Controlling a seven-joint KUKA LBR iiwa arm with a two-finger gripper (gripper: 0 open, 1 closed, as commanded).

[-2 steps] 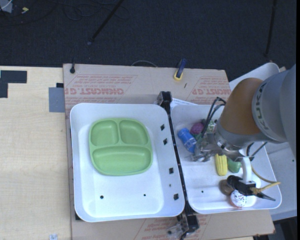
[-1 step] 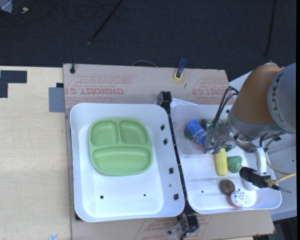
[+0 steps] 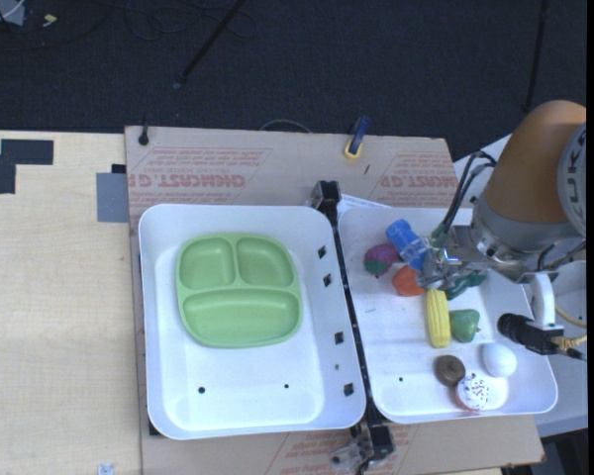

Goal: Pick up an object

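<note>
Two white bins sit side by side on the surface (image 3: 49, 344), over a cardboard sheet (image 3: 238, 171). The left bin (image 3: 168, 384) holds a green divided plate (image 3: 240, 290), lying flat toward the bin's 12 o'clock half.

The right bin (image 3: 396, 364) holds the small objects. A blue piece (image 3: 406, 239) lies toward 12 o'clock, tilted. A purple piece (image 3: 380, 258) sits just beside it at its 8 o'clock. An orange piece (image 3: 407, 282) lies at the blue one's 6 o'clock, close to the purple one. A corn cob (image 3: 437, 317) lies lengthwise near the bin's centre, running from 12 to 6 o'clock. A green pepper (image 3: 464, 325) sits just beside the cob at its 3 o'clock. A brown round piece (image 3: 449, 369) lies at the cob's 6 o'clock. A white egg (image 3: 498, 359) sits at the brown piece's 2 o'clock, and a speckled white ball (image 3: 481, 392) lies at the bin's 5 o'clock corner, just beside the brown piece.

The arm (image 3: 535, 181) reaches in from 3 o'clock. Its claw (image 3: 444, 270) hangs low over the bin, between the blue piece, the orange piece and the top of the cob. How far the claw is open cannot be told, nor whether it has hold of anything. A dark green shape (image 3: 465, 283) shows just at its 4 o'clock, too unclear to name.

A blue and yellow clamp (image 3: 355, 139) sits on the cardboard's 12 o'clock edge.
</note>
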